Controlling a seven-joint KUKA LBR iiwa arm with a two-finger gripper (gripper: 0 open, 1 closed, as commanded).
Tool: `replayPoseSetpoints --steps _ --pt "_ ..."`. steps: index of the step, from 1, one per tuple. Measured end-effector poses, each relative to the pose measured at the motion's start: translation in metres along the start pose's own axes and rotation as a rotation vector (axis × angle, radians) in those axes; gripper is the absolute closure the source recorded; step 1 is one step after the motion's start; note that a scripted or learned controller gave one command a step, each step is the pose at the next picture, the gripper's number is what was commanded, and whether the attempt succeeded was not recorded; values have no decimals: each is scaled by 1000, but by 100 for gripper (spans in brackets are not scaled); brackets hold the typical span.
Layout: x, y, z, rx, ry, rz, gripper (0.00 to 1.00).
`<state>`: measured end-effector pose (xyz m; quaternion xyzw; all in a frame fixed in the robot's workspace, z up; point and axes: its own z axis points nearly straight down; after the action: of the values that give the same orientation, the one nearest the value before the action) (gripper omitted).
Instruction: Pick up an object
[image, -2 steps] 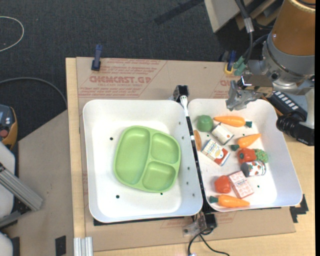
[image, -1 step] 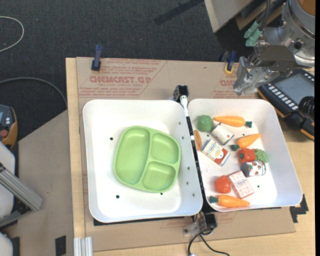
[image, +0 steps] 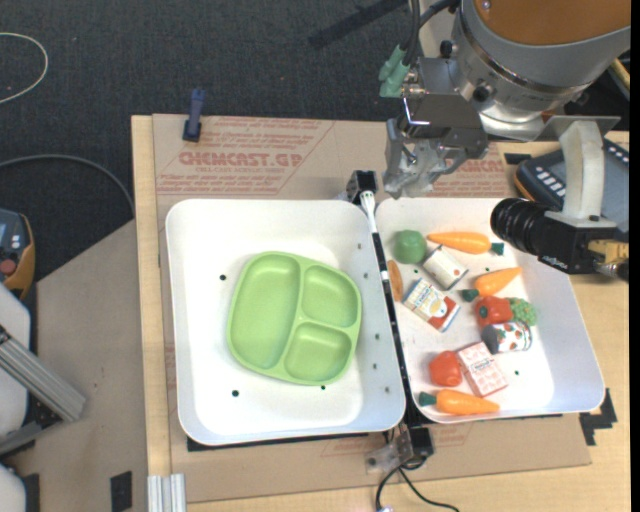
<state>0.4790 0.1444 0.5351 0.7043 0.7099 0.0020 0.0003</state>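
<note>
The right bin (image: 570, 350) holds several toy foods. Among them are a green round piece (image: 408, 245), an orange carrot (image: 462, 241), small cartons (image: 432, 303), a red tomato (image: 447, 369) and another carrot (image: 462, 403) at the near edge. My gripper (image: 415, 178) hangs over the far left corner of this bin, just behind the green piece and apart from it. Nothing shows in its grasp. The left bin (image: 200, 260) carries a light green divided plate (image: 290, 318).
A black cylinder (image: 528, 230) juts over the right bin's far right side. A raised divider (image: 383, 290) runs between the bins. A blue clip (image: 193, 115) lies on the cardboard behind the left bin. Cables trail off the bench's near edge.
</note>
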Motion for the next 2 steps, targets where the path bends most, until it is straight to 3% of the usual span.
replayPoseSetpoints --steps 1,2 --pt "-4 1 -11 -4 0 6 100" --pt "-19 -1 56 11 -5 11 100"
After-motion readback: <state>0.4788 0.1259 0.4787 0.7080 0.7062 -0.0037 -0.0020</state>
